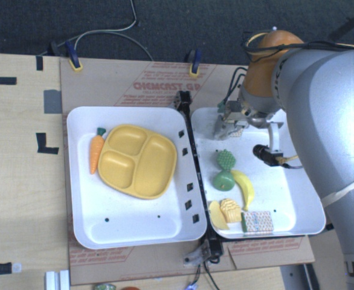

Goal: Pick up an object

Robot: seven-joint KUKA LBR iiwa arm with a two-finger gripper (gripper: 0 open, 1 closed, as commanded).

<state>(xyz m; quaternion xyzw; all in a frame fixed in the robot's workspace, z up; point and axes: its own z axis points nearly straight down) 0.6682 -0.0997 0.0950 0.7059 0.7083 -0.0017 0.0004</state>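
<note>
In the right bin (298, 213) the candidates for picking lie in a loose cluster toward its left and near side: a green knobbly toy (225, 159), a green round piece (223, 180) just below it, a yellow banana (245, 188) touching that piece on its right, then nearer still a corn-like yellow piece (229, 210) on a pale slice and a small speckled box (258, 222). The pincer (228, 125) hangs over the far left corner of this bin, near the divider and apart from the cluster; whether it is spread or pressed together I cannot tell, and nothing shows between its tips. To do the step well, I judge it should come nearer and slightly right, settle over one item that stands free, the knobbly green toy being closest, and descend straight so the neighbours are not nudged. The left bin (80, 204) holds a yellow divided plate (138, 162) with an orange carrot (95, 153) just beside its left edge. On the brown cardboard sheet (159, 86) under the bins, on the bench, red print reads roughly "CHEMCAST", the rest too faint to read.
</note>
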